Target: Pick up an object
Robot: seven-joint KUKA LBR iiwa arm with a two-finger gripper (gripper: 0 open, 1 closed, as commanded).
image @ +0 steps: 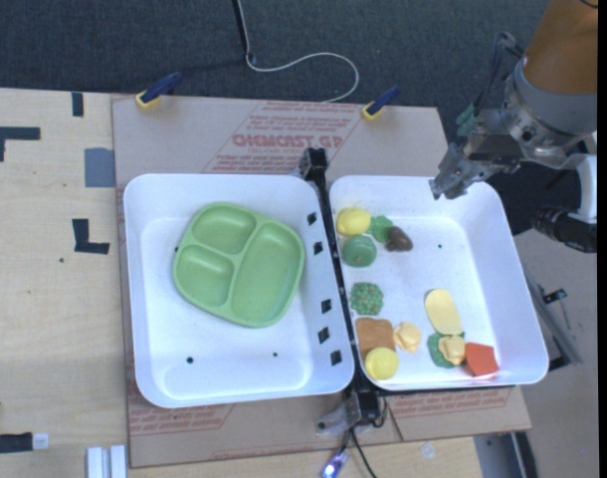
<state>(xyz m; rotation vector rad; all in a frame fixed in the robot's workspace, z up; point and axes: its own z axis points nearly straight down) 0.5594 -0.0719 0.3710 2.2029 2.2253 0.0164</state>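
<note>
The right bin (pixel 503 257) holds several toy foods: a yellow lemon (pixel 352 221), a green round piece (pixel 359 252), a dark brown piece (pixel 397 238), a green broccoli-like piece (pixel 366 297), an orange-brown piece (pixel 374 331), a yellow ball (pixel 381 363), a pale yellow oval (pixel 443 311) and a red block (pixel 481 358). My gripper (pixel 451 183) hangs over the far right rim of that bin, above and to the right of the foods. Nothing shows between its fingers.
The left bin (pixel 149 267) holds a green divided plate (pixel 239 263). A black divider (pixel 328 267) runs between the bins. Blue-and-yellow clamps (pixel 159 89) (pixel 379 101) pin the cardboard at the back, and a white cable (pixel 284 63) loops behind.
</note>
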